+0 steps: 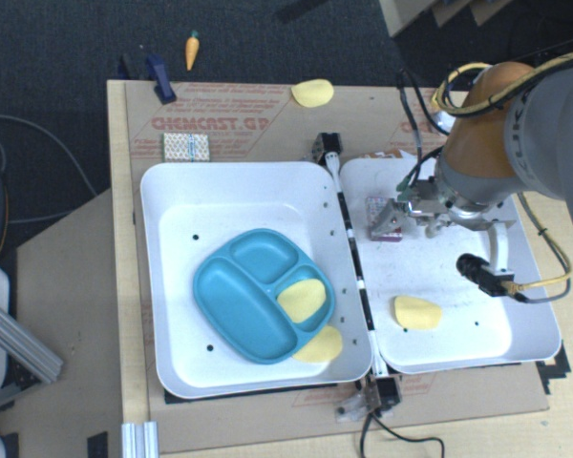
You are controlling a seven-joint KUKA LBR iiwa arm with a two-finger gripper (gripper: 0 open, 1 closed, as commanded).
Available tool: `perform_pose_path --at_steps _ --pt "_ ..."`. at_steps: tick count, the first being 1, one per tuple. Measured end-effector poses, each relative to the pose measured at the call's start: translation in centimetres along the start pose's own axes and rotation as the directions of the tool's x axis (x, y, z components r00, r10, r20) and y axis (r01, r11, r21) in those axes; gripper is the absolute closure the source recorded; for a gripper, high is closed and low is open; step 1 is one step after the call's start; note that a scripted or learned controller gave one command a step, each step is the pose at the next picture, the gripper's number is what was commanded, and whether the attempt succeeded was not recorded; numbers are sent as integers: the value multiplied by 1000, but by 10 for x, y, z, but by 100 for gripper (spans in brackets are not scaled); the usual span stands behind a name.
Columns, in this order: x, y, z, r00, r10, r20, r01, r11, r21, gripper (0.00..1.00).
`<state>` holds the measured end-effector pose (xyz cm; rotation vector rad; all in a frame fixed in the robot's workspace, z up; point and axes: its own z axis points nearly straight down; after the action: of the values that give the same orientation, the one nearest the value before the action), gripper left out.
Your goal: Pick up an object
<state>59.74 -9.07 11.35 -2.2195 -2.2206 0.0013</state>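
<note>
From above, the hand hangs low over the far part of the right bin, likely brought down there to try for the small pinkish item lying right beneath it. Whether it is clenched or released cannot be told. A yellow piece lies nearer the camera, apart from the hand; the blue tray sits well to its left.

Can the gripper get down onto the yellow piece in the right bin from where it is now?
Probably yes. The yellow piece lies alone on the right bin's floor, with bare white around it, and the gripper hovers over that bin's far end with nothing between them.
</note>
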Motion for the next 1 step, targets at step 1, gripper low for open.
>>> perform_pose_path --at_steps 1 --pt "-2 8 29 1000 1 0 -1 1000 0 0"
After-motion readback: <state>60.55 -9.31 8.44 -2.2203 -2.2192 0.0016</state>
